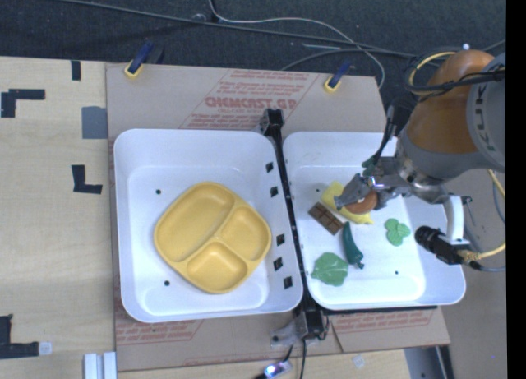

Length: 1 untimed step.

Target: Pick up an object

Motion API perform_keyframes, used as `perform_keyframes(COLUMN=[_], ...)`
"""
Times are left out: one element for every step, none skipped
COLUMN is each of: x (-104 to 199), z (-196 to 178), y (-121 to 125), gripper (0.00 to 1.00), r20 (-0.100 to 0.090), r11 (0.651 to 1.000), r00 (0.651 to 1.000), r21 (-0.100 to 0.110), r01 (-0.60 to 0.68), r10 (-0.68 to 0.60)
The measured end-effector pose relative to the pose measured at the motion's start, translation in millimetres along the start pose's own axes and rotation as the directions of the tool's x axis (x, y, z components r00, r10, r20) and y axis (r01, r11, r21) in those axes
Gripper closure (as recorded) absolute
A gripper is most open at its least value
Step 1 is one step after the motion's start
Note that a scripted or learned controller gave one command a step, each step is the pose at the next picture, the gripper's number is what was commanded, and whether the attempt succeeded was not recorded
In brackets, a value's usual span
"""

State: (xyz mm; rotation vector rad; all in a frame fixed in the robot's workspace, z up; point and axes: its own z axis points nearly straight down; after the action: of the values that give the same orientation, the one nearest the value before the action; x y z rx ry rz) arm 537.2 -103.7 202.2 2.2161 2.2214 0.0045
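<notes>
Several small items lie in the right bin (411, 287). The jaws (359, 197) sit low over an orange piece (364, 201) beside a yellow one (339, 202); whether they pinch it I cannot tell. Lifting remains.

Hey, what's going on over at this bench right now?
A robot arm reaches from the right into the right bin, its gripper down among small toy foods: a yellow piece, a brown block, a dark green pepper and two green leaves. An orange-brown item sits at its tip. The left bin holds a yellow divided plate.
</notes>
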Motion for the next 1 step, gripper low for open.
perform_keyframes(x=[-3.0], z=[-42.7], y=[1.1], gripper=[1.0], r20=[0.0], r11=[1.0], r00=[1.0], r21=[0.001], r01=[-0.001], r10=[0.001])
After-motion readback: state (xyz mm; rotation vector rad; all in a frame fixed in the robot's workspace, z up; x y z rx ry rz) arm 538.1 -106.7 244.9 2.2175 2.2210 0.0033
